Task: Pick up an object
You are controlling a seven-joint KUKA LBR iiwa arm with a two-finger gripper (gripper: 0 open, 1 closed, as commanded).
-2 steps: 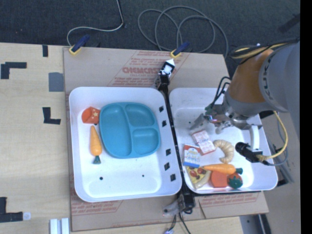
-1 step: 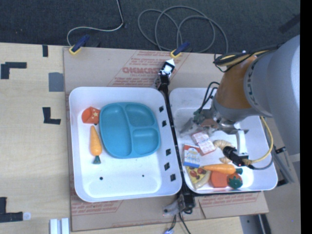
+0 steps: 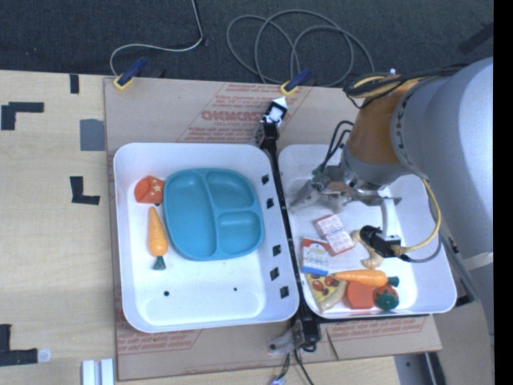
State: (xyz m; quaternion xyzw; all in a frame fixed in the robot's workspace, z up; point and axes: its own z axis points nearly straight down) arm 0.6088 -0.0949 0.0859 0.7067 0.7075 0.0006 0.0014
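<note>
— In the right white bin (image 3: 437,295), what lies there?
— Small red-and-white packet (image 3: 333,233), second packet (image 3: 314,257), orange plastic carrot (image 3: 362,277), pizza slice (image 3: 325,292), red tomato (image 3: 387,297).
— Gripper?
— Grey two-finger gripper (image 3: 321,189) above that bin's upper part; jaw state: cannot tell.
— Left white bin (image 3: 128,295)?
— Blue divided plate (image 3: 212,213), second carrot (image 3: 156,233).

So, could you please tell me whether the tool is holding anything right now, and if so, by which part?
That cannot be told. The tool sits low over the right bin, above the small packets, but the wrist hides its tips.
</note>
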